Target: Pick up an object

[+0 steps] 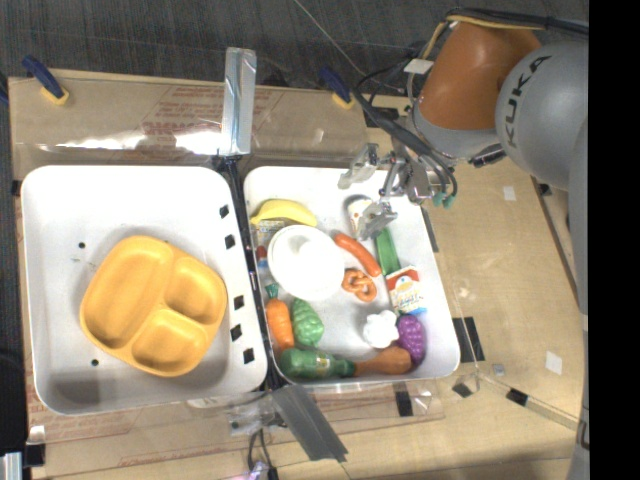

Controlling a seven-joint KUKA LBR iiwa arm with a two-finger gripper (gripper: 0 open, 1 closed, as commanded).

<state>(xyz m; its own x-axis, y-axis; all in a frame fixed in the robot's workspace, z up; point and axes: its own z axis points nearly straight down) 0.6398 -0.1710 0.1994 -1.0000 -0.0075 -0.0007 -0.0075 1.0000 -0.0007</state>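
Note:
My gripper (364,198) hangs over the far right corner of the right bin (440,268), fingers spread apart and nothing between them. The gripper is open. Just below it lie a green stick-shaped toy (386,250) and an orange chili (358,254). A yellow banana (283,211) lies to its left, beside a white bowl (305,261). Further toward the front are an orange pretzel (360,285), a small carton (405,291), purple grapes (411,336) and a white garlic (380,328).
A carrot (278,324), a green pepper (307,323) and a green cucumber (315,364) crowd the right bin's front left. The left bin (50,218) holds a yellow divided plate (153,303). The arm's orange band (470,78) looms over the bench's far right.

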